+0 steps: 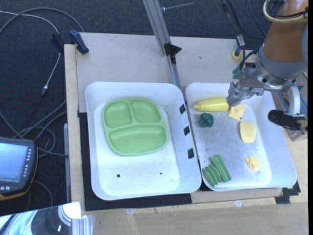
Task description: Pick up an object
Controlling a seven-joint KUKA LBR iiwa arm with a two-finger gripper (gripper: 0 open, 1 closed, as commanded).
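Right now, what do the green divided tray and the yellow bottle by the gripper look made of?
Green divided tray: probably moulded plastic, matte; uniform colour, rounded compartment edges. Yellow bottle, lying by the gripper: likely plastic toy food, smooth with a slight sheen; too small to be certain.

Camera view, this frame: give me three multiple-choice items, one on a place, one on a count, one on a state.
1. Where is the green divided plate?
A. left bin
B. right bin
C. on the bench

2. How many compartments does the plate have?
A. two
B. three
C. four

3. Where is the gripper?
A. over the left bin
B. at the yellow bottle-shaped toy in the right bin
C. beyond both bins

Key: 1 A, it lies in the left bin; 2 B, two small sections above one long; 3 B, its tip meets the toy's end.
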